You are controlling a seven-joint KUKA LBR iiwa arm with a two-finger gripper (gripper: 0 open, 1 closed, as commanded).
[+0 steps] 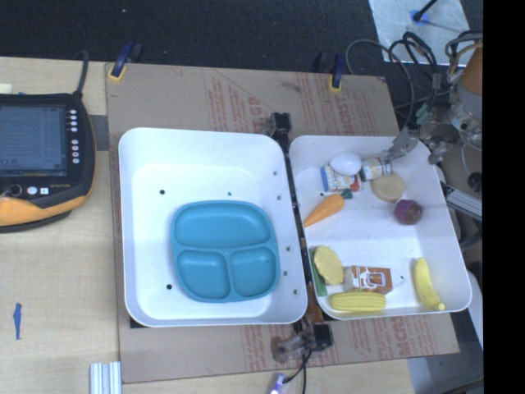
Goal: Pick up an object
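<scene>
The right white bin (447,220) holds several toy foods. Along its back lie a white egg (346,164), a small labelled bottle (337,180) and a little jar (376,169). Nearby are an orange carrot (324,210), a beige round piece (388,188) and a purple one (408,212). A yellow slice (328,265), a brown carton (367,279), a corn cob (357,302) and a banana (424,283) sit toward the front. My gripper (401,147) reaches in from the right over the bin's back edge, its tip just beside the little jar.
The left white bin (148,179) holds a blue divided plate (224,249). A control tablet (37,146) lies on the bench at far left. Black cables (410,52) loop behind the right bin, and clamps hold the cardboard base's back edge.
</scene>
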